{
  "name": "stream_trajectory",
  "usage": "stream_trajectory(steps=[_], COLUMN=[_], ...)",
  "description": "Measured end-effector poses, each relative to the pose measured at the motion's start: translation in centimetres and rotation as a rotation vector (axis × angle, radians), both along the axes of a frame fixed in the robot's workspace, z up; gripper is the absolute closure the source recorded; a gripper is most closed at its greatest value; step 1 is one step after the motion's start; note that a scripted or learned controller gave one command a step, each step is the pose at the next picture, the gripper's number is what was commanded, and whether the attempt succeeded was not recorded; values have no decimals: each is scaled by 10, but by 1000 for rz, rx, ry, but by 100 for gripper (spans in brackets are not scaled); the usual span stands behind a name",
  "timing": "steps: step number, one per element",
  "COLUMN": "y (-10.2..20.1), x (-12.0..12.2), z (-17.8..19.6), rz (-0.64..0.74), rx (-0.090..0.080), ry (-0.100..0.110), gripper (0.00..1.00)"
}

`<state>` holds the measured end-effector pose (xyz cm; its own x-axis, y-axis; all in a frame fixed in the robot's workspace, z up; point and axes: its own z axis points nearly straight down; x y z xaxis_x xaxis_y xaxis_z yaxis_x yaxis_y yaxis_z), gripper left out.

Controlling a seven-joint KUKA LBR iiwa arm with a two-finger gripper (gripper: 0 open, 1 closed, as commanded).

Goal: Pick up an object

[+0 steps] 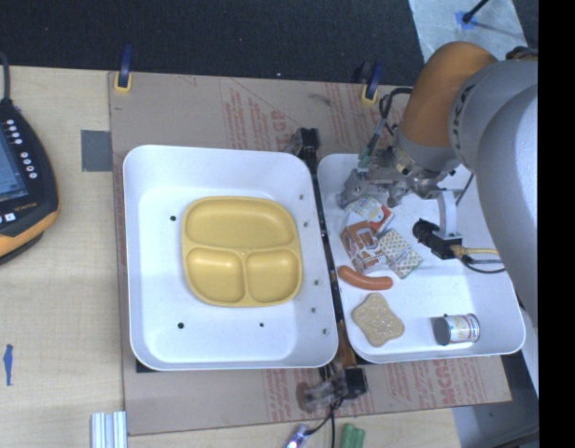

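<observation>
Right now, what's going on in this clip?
A grey arm reaches in from the right, its claw low over the far end of the right bin. That bin holds a sausage, a cookie, a small can and some packets. Nothing visibly sits between the fingers, so no pick yet. The left bin holds a yellow tray.

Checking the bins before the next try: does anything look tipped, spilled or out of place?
The small can lies on its side in the right bin. Otherwise nothing is spilled; the yellow plate sits flat in the left bin.
</observation>
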<state>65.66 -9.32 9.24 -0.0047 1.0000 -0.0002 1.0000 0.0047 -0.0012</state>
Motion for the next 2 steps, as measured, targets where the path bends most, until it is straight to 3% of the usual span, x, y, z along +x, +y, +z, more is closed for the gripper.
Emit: stream_trajectory(steps=[1, 2], y=[1, -15], x=[-49, -13], z=[-1, 0], rz=[0, -1], rx=[-1, 1], ry=[3, 1], gripper=[0, 0])
